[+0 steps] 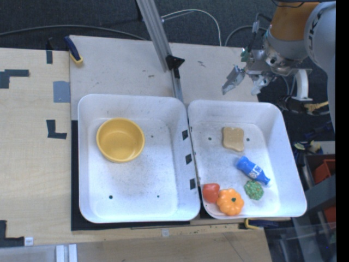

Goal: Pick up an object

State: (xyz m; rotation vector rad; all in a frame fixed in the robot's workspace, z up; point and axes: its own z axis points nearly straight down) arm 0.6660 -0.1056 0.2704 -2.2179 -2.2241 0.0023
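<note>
Little that I can read from here.
At the upper right of the frame I make out part of dark lettering on the grey arm (pixel 322 26), cut off by the frame edge, too partial to read. The blue bottle (pixel 252 170) in the right bin (pixel 283 146) carries a pale label, too small for me to read.

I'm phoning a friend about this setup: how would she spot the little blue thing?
Start at the right white bin. Go just below its middle, under the toast-coloured bread slice and above the green lump. The blue bottle lies tilted there, the only blue item among its red, orange and green neighbours.
</note>
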